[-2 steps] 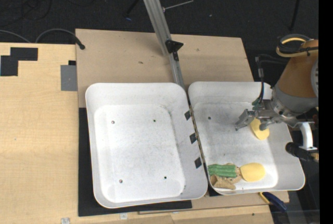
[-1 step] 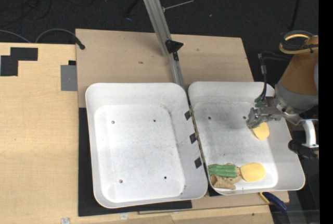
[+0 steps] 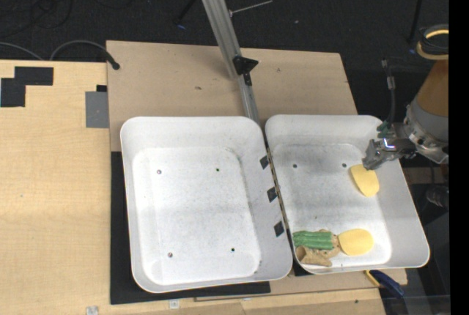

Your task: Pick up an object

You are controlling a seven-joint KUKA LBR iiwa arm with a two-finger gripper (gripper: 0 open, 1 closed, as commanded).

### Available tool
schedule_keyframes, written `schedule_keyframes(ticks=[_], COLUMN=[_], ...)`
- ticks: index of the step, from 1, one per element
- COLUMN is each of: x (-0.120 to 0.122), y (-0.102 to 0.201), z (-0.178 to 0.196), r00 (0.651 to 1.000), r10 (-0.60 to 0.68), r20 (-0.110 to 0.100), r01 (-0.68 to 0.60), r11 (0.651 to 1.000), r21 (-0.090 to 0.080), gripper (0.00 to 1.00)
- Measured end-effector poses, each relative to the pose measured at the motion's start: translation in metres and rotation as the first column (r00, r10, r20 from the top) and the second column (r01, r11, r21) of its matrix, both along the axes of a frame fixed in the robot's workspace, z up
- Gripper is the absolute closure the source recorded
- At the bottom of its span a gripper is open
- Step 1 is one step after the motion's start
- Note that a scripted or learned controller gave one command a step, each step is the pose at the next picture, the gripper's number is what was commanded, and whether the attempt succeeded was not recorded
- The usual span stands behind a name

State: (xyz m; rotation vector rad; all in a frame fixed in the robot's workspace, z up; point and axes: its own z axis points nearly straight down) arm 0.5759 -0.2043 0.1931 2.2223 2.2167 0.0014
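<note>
One gripper [image 3: 372, 157] sits just above the yellow piece [image 3: 365, 181] in the right bin [image 3: 322, 132] — approach step, nothing held. You can't tell the finger gap; next calls for a straight descent, then a close.

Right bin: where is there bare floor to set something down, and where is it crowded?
The right bin has bare floor across its middle and far-left part, between the divider, the gripper and the near pile. Crowded spots: the near edge, with green toy, tan piece and yellow round, and the yellow piece beside the gripper.
</note>
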Motion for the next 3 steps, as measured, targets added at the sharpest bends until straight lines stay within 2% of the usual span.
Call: schedule_keyframes(ticks=[2, 3], x=[-0.002, 0.000], y=[-0.004, 0.047], z=[0.096, 0.097], r00=[1.000, 1.000], r10=[0.004, 0.007], r20=[0.002, -0.004], r01=[-0.004, -0.007], r11=[1.000, 1.000], r21=[0.000, 0.004], gripper=[1.00, 1.00])
